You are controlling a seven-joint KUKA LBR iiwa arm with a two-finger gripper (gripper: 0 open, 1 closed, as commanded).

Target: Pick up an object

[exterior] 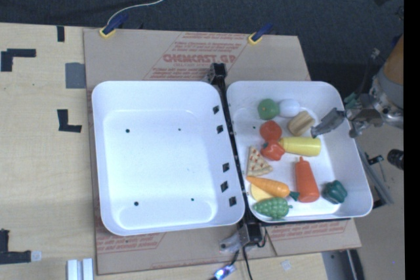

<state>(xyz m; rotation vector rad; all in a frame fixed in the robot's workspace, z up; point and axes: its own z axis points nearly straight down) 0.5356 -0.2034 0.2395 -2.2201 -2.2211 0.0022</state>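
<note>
The right bin [351, 160] holds several toy foods: a green ball [268, 108], a white egg [289, 107], a tan bread piece [300, 121], a red tomato [270, 130], a yellow cylinder [300, 146], a cracker wedge [257, 162], an orange carrot [269, 187], a red-orange bottle shape [306, 180], a green pepper [335, 191] and a bumpy green vegetable [272, 208]. My gripper [342, 124] hovers over the bin's right rim, to the right of the bread and the yellow cylinder. It looks open, with nothing between its fingers.
The left bin [105, 141] sits beside the right one, joined by a black divider [224, 141]. Both rest on a brown cardboard sheet [190, 56] on the bench. A cable [141, 6] runs across the dark floor behind.
</note>
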